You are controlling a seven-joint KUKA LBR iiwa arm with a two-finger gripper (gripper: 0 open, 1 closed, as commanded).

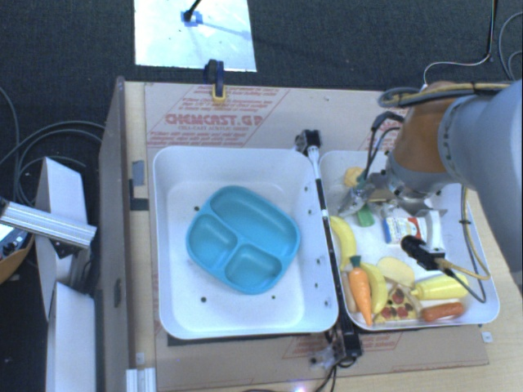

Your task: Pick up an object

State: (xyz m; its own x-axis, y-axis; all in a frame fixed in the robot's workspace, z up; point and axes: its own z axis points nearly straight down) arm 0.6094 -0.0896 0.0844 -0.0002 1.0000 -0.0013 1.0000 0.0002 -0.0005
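Observation:
The right bin holds several toy foods: a banana, a carrot, a pizza slice, a sausage, a yellow piece, a small green piece and a white and red box. My gripper is low in the bin's far left part, just above the green piece and beside a small yellow item. Nothing is visibly held. The wrist hides part of the bin behind it.
The left bin holds a blue divided plate. A ridge where the two bins meet runs just left of the gripper. The grey arm crosses the right bin's far right corner.

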